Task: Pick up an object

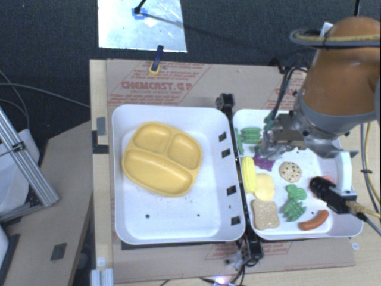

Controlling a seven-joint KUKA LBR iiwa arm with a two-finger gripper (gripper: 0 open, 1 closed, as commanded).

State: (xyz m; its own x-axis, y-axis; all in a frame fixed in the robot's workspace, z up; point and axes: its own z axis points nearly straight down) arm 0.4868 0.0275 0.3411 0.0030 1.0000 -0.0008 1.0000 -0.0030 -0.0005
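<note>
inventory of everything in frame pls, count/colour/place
divided plate: 1, yellow, left bin
left bin: 1, white
right bin: 1, white
toy corn: 1, yellow, right bin's left side
toy bread slice: 1, tan, near corner
toy cookie: 1, tan, middle
toy sausage: 1, orange-red, near edge
green toy pieces: several, right bin
purple toy: 1, under gripper
arm: 1, orange and grey, over right bin
gripper: 1, above purple toy

purple toy (pixel 264 161) partly hidden under gripper (pixel 271 149)
</note>
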